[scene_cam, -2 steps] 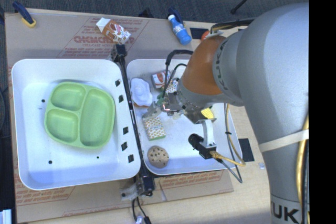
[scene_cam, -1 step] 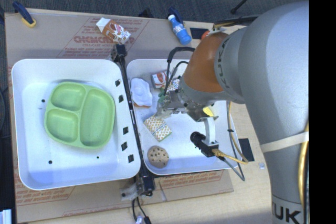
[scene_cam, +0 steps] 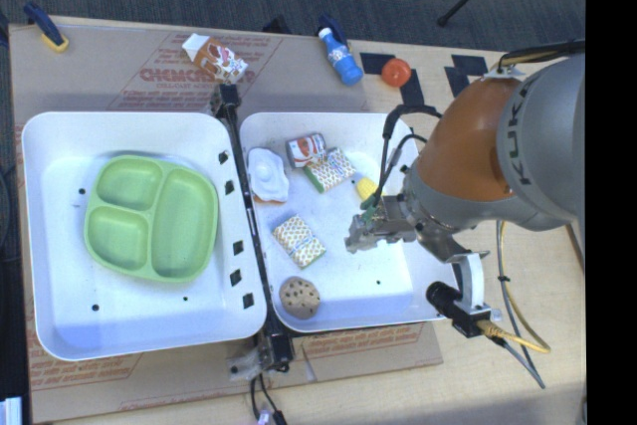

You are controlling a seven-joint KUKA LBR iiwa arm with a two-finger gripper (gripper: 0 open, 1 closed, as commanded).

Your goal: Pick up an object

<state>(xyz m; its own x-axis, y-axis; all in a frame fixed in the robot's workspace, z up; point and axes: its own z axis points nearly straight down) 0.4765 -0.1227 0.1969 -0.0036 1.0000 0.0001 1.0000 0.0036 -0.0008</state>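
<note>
One claw [scene_cam: 360,236] hangs low over the right bin [scene_cam: 390,299], at the end of the grey arm [scene_cam: 498,149] that comes in from the right; whether its fingers are apart or closed cannot be told from this slant, and nothing can be seen between them. Just above the claw lies a small yellow piece [scene_cam: 365,187], partly hidden by the wrist cables. To the claw's left, near it, rests a checked packet [scene_cam: 299,241], and below-left of that sits a round speckled cookie [scene_cam: 299,297] by the bin's lower wall. Up and to the left of the claw lie a green-patterned packet [scene_cam: 330,169], a red-and-white carton [scene_cam: 306,149] touching it, and a white crumpled thing [scene_cam: 266,175] beside the divider. Farther left, well apart from the claw, the left bin [scene_cam: 60,314] holds a green sectioned plate [scene_cam: 151,217]. Beyond the bins, above the claw, a blue bottle [scene_cam: 340,57], an orange ball [scene_cam: 396,72] and a snack pack [scene_cam: 214,58] lie on the bench [scene_cam: 139,75].
</note>
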